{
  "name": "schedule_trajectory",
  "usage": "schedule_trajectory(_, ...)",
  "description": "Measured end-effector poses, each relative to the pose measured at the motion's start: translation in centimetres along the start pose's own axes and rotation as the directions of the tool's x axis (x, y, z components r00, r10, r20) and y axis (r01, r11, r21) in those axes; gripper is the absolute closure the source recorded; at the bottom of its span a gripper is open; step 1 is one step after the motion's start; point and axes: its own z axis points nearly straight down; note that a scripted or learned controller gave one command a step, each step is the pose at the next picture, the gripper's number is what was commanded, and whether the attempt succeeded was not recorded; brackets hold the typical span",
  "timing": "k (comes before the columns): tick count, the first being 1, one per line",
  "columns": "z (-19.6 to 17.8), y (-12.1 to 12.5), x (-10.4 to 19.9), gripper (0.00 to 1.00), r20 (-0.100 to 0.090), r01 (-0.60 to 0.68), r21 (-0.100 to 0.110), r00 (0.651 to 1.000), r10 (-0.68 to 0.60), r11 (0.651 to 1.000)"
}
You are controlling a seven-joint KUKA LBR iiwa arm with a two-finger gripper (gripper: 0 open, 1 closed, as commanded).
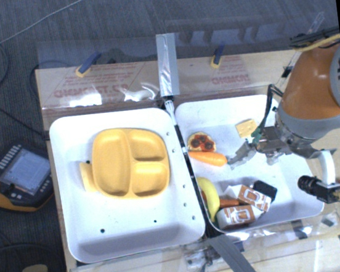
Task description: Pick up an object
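One gripper (241, 155) hangs over the middle of the right bin (304, 211), reaching in from the right of the frame on the grey arm (313, 91) with its orange band. Whether it is open or clenched cannot be told from this slant. Its tip points left at the carrot (209, 157), near it but apart from it.

Just above the carrot lies a small round pizza (200, 140) with red spots, close to the bin's left wall. Up and right of the gripper sits a pale yellow cheese wedge (245, 128). Lower in the bin, a banana (210, 196) lies along the left wall. Beside it, two brown packets (244, 206) crowd the bottom edge, with a black block (265, 189) touching them at their right.

Left of the divider, the left bin (84, 237) bears a yellow tray (128, 161) with several compartments, lying near its centre. Far left of the frame, on the dark floor, rests a pendant (20, 177) with a screen.
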Motion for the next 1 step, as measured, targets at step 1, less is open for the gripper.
schedule_trajectory(1, 0.0, 0.0, 0.0, 0.0, 0.0, 0.0, 0.0, 1.0, 0.0, 1.0)
